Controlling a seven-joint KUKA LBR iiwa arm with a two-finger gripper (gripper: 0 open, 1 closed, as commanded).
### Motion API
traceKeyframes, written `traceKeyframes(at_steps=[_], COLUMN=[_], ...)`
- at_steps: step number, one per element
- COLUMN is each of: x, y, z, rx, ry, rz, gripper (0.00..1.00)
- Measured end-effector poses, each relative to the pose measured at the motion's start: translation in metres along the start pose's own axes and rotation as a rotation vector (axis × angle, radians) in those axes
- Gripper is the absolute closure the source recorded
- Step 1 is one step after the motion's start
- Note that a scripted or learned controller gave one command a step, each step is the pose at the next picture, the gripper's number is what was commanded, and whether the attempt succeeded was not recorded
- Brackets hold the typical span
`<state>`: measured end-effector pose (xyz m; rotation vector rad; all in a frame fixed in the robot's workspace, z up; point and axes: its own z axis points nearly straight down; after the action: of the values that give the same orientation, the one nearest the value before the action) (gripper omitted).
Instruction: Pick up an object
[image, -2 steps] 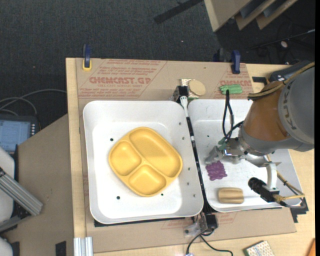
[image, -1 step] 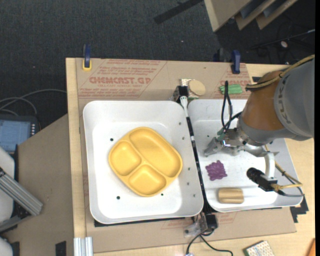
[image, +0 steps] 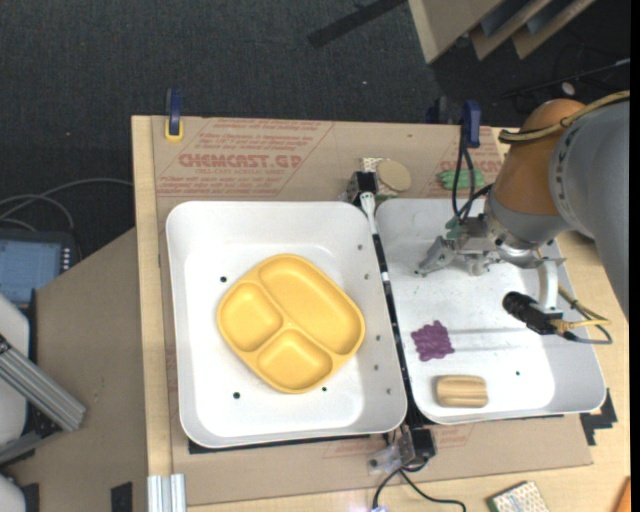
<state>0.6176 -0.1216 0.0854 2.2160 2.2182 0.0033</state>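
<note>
Tool (image: 462, 252) hovers in right bin, grip unclear; purple object (image: 432, 341) lies apart below it.

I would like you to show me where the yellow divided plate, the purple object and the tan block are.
yellow divided plate (image: 290, 322): camera view, on the ridge where its compartments meet.
purple object (image: 432, 341): camera view, on its middle.
tan block (image: 460, 391): camera view, on its top face.
</note>
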Motion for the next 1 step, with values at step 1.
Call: traceKeyframes(at_steps=[1], x=[-0.0281], y=[-0.0816], z=[0.0009], rx=[0.013], ry=[0.003], rz=[0.007], gripper=[0.0])
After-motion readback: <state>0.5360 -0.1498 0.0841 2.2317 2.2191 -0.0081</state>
